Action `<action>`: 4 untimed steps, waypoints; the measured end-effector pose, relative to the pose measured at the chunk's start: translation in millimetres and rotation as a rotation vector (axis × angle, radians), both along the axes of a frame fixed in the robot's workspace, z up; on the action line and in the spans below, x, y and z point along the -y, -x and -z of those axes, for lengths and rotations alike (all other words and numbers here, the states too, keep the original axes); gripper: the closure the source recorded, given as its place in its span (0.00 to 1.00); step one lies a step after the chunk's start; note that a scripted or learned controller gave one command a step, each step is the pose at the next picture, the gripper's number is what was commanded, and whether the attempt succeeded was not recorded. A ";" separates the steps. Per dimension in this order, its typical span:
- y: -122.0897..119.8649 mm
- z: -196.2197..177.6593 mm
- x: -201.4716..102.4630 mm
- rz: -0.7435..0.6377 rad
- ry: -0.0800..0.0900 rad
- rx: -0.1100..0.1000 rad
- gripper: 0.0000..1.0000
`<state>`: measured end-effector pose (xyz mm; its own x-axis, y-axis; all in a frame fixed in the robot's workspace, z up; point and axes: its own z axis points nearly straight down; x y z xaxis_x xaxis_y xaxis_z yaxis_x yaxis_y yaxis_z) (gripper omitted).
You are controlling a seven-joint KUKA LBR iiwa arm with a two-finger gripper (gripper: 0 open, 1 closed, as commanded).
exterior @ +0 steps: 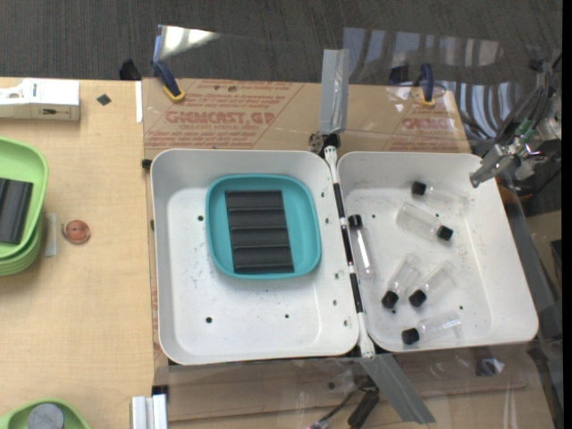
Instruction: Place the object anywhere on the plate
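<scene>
Gripper at the upper right rim of the right bin, pointing inward; whether it is wide or narrow cannot be told, and nothing is seen held in it. Left bin: white, shallow, holding a teal plate with a dark ribbed insert at its centre. Right bin: white, touching the left bin along a shared edge, holding several clear tubes with black caps, scattered and lying flat, among them one in the upper middle and one lower down, well apart from the plate. Cardboard sheet behind the bins, with red print too faint to read reliably.
</scene>
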<state>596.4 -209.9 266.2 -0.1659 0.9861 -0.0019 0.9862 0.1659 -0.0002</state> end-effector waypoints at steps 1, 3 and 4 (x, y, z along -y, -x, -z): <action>5.0 -106.8 12.4 0.161 0.000 -0.001 0.00; 5.7 -167.8 6.7 0.429 0.000 -0.004 0.00; 13.9 -173.1 6.7 0.552 0.001 -0.004 0.00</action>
<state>582.6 -216.6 439.3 0.3758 0.9267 -0.0028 0.9267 -0.3758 -0.0045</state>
